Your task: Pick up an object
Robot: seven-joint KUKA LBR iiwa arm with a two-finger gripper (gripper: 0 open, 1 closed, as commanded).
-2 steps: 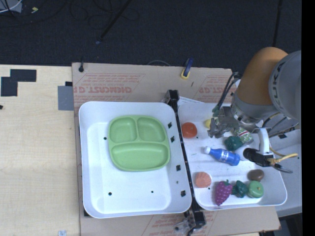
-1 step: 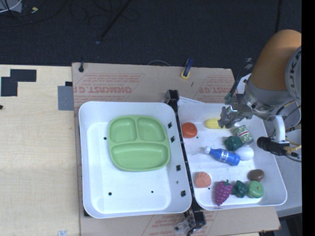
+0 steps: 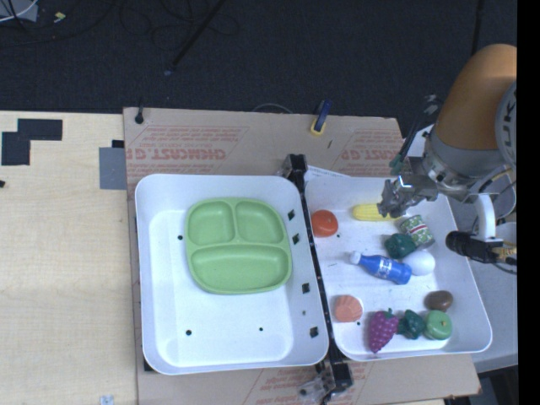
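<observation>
- gripper (image 3: 395, 199) low in the right bin (image 3: 481, 332), just beside the yellow corn (image 3: 368, 213); open or closed, can't tell
- corn looks light, rigid, smooth plastic, probably slippery
- best grip: across its short middle

arm (image 3: 477, 99): cut off by the right edge above the orange band.
gripper (image 3: 394, 202): a dark blur, its tips merging with the yellow corn (image 3: 368, 213); contact cannot be told.
green can (image 3: 415, 230): label too small to read.
clamp (image 3: 325, 385): cut off at the bottom edge.
</observation>
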